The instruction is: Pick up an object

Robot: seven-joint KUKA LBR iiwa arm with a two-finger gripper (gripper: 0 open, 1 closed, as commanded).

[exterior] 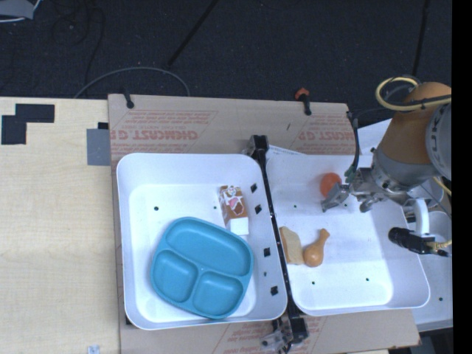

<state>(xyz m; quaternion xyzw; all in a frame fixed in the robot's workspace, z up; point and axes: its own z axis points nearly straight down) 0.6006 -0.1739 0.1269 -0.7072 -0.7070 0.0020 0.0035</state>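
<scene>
My gripper (pixel 349 200) hangs over the upper right part of the right bin (pixel 369 290), open, with nothing between its fingers. An orange ball (pixel 329 183) lies just up and left of the left fingertip (pixel 330 203), close to it but apart. Lower in the same bin lie a tan drumstick-shaped toy (pixel 316 251) and a flat tan piece (pixel 290 245) beside the divider. The left bin (pixel 140 190) holds a blue divided plate (pixel 202 267) and a small brown and white packet (pixel 234 206).
The grey arm with its orange band (pixel 413 135) comes in from the right above the right bin's far corner. A black part (pixel 413 240) sticks out over that bin's right rim. Black clips (pixel 259 147) join the bins along the middle.
</scene>
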